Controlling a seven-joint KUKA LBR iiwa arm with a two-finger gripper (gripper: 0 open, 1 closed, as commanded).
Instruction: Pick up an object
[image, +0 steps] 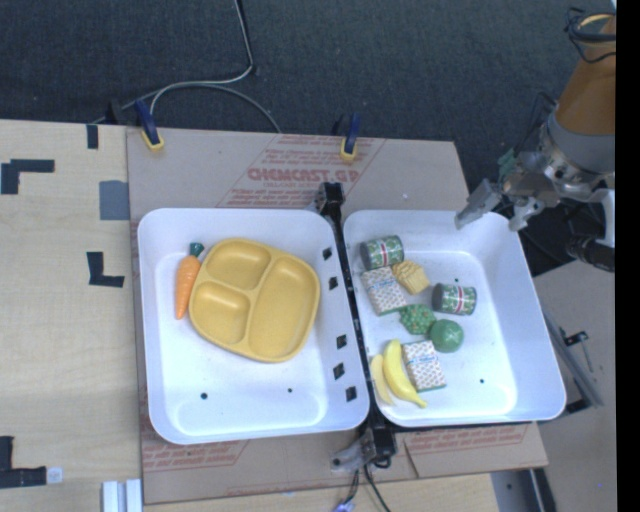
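White plastic forms the right bin (500, 395), the landmark for everything else. Above its far right corner hovers the gripper (497, 207), its two grey fingers spread wide with nothing between them, just outside the rim. Inside that bin lie a green can (381, 251) near the far left corner, a yellow corn piece (411, 275) beside it, a patterned box (384, 291) below the can, a second can (454, 298) towards the middle, a broccoli floret (417, 319), a green ball (446, 335), a banana (392, 375) and another patterned box (424, 365) at the near side. Left of this bin, the left bin (240, 400) holds a yellow divided plate (254, 298) and a carrot (185, 285).
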